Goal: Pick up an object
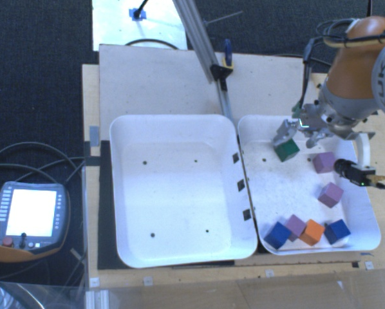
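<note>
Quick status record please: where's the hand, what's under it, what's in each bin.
hand: over the right bin's upper part, close above the green block
green block: tilted, just below the hand; grasp not confirmed
right bin: also two purple blocks at right, plus a front row of blue, purple, orange, blue
left bin: white floor with small dark dots
pendant: beside the bench, screen lit

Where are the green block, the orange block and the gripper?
green block [286, 150]: camera view, its top face.
orange block [312, 232]: camera view, its top face.
gripper [300, 132]: camera view, between its fingertips.
</note>
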